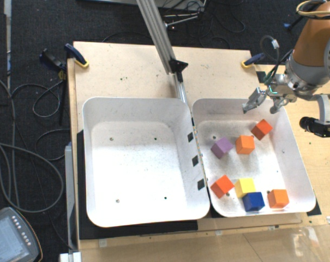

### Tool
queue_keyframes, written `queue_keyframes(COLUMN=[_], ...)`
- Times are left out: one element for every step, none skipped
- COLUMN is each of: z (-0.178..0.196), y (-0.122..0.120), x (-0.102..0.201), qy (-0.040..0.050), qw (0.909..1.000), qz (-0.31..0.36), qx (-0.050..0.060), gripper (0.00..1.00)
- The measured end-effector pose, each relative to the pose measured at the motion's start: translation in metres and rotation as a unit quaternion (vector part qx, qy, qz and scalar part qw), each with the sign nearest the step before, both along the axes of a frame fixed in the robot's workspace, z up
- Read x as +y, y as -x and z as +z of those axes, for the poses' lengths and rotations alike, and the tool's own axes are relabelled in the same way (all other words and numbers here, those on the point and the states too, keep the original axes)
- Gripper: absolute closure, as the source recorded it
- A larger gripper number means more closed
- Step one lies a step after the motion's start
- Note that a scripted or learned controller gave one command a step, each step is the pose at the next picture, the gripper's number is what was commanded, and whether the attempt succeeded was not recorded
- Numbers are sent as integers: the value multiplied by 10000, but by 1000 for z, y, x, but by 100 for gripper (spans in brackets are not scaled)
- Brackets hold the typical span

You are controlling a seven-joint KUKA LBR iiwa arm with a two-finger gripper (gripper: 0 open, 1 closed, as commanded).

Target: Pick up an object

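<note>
Over the far rim of the right bin, at about one o'clock from that bin's middle, the hand hangs with its two fingers spread wide and nothing between them. The arm, grey with an orange band, reaches in from three o'clock.

Seven blocks lie in the right bin. An orange-red cube sits nearest the hand, just toward six o'clock of it and apart from the fingers. An orange cube and a purple cube lie near the bin's middle, side by side. Toward six o'clock sit a red-orange cube, a yellow cube touching a blue cube, and another orange cube.

The left bin lies at nine o'clock, both bins resting on the tabletop.
</note>
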State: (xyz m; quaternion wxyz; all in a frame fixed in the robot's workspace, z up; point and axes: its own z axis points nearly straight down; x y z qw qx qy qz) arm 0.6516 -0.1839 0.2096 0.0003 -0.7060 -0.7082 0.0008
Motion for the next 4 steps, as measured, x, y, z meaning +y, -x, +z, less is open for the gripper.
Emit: queue_keyframes(z=[-49, -89, -115, -103], y=[-5, -4, -4, -5], x=[8, 9, 10, 10], qy=[-5, -3, -4, 6], qw=[10000, 10000, 10000, 10000], qz=[1, -8, 4, 6], qx=[13, -23, -1, -22], gripper=[0, 0, 0, 100])
